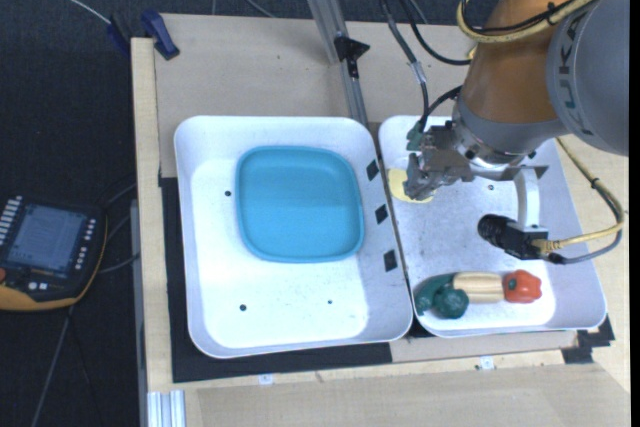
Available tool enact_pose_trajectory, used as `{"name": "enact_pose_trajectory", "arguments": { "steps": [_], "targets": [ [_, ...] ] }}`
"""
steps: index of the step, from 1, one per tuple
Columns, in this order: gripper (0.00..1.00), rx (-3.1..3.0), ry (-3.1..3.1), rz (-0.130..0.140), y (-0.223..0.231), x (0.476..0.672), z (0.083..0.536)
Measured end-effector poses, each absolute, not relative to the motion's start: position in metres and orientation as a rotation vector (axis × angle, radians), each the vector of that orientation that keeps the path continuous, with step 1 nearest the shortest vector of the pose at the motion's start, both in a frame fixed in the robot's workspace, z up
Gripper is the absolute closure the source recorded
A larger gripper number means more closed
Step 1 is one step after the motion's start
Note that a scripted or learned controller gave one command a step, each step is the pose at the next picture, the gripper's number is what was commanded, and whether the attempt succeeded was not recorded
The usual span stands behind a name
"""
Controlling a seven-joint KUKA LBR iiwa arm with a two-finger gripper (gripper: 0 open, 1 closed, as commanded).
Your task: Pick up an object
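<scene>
Reaching in from the right, the grey arm [540, 65] is seen with its gripper [425, 177] lowered at the near-left edge of the right bin [585, 245], directly over a small pale yellow object [403, 185] lying against the bin's wall. Whether the fingers are apart or together cannot be told, since they are masked by the wrist and cabling, and nothing is seen held between them. The yellow object is mostly hidden; it is judged to be light and thin, and hard to grip so close to the wall, so a hold across its free side would be called for.

Along the front edge of the same bin, a green lump [441, 299], a tan cylinder [479, 287] and a red piece [521, 287] are laid in a touching row. These are judged to be light toy foods, stiff and somewhat smooth, best taken across the narrow middle of the cylinder.

A blue tray [299, 203] is set in the left bin [200, 245], well apart from the gripper. Both bins are carried by the tabletop [250, 65].
</scene>
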State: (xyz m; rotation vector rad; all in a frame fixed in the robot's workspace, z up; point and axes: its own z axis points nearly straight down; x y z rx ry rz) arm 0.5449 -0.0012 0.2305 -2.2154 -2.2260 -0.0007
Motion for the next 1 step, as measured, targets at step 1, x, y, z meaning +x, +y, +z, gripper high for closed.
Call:
{"name": "enact_pose_trajectory", "arguments": {
  "steps": [1],
  "targets": [
    [1.0, -2.215, -2.226, -0.001, 0.0534, 0.5362, 0.2237]
  ]
}}
